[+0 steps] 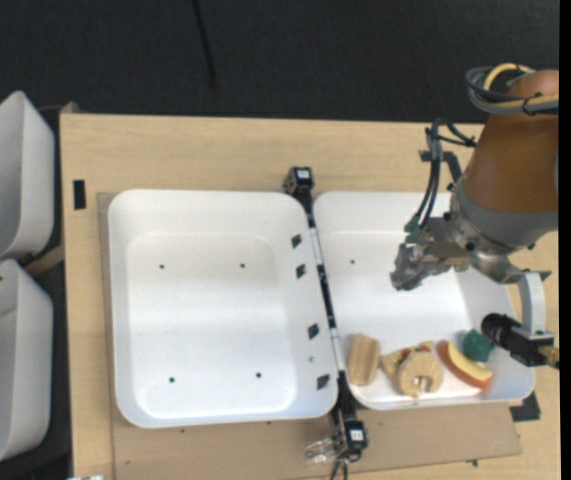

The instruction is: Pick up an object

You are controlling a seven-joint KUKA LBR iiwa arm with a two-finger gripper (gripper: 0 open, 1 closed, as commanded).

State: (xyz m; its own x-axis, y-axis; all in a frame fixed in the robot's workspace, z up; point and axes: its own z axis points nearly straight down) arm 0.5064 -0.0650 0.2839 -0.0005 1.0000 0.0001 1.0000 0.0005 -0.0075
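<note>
Along the front wall of the right bin [365,218] lie several objects: a tan wooden block [363,358], a tan wooden toy piece [413,369], a red and cream apple slice [464,365] and a small green piece [478,345]. My gripper [408,271] hangs over the middle of the right bin, behind the objects and apart from them. I see nothing between its fingers. The orange band and grey wrist rise above it to the right.
The left bin [205,308] sits beside the right one, with a black-clipped divider [315,278] between them. A black fitting [510,335] projects at the right bin's front right corner. White containers [5,268] stand left of the bench.
</note>
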